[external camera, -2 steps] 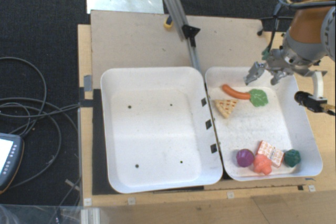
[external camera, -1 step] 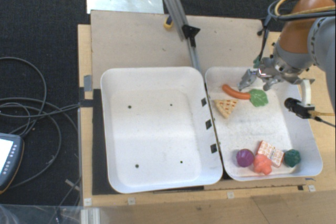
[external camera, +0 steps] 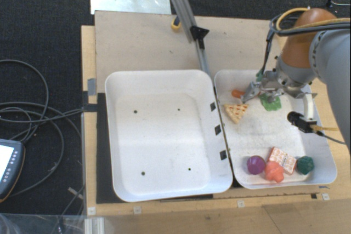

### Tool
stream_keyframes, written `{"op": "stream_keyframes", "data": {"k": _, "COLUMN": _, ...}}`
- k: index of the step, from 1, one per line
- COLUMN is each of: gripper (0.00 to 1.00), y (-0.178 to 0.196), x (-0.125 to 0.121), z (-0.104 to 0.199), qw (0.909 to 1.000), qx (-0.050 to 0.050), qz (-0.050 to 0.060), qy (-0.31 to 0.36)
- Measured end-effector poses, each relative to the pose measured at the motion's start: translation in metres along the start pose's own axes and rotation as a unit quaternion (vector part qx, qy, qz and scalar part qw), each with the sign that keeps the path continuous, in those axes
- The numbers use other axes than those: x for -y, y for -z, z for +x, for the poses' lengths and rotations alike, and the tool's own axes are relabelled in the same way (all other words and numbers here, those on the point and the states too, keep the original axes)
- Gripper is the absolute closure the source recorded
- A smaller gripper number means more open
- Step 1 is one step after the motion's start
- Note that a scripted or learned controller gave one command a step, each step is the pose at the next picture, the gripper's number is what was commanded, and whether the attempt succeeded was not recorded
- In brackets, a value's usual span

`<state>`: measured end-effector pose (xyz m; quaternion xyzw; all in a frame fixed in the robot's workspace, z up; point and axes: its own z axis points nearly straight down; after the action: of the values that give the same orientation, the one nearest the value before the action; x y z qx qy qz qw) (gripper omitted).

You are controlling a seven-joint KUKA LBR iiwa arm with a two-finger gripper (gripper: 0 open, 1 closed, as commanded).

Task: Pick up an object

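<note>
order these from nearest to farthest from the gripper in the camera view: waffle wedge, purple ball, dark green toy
1. Tan waffle-patterned wedge, just left of and below the gripper.
2. Round purple ball, near the right bin's front edge.
3. Dark green lumpy toy, front right corner.

Robot arm (external camera: pixel 329 52): smooth, rounded grey casing with a glossy orange band (external camera: pixel 304 35) above the wrist. A yellow cable and a black cable (external camera: pixel 282 16) loop over the orange section and run down its side. The metallic grey gripper (external camera: pixel 263 90) carries a white-and-black attachment (external camera: pixel 304 115) on its flank.
</note>
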<state>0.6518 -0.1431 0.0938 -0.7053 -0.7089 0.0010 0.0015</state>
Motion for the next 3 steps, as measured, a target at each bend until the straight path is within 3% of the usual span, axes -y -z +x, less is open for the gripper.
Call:
{"op": "stream_keyframes", "data": {"k": 1, "gripper": 1.00, "y": 0.015, "x": -0.002, "z": 0.000, "qw": 1.0000, "qx": 0.001, "qz": -0.004, "qy": 0.001}}
{"op": "stream_keyframes", "data": {"k": 3, "gripper": 1.00, "y": 0.135, "x": -0.014, "z": 0.007, "qw": 1.0000, "qx": 0.001, "qz": -0.006, "qy": 0.001}}
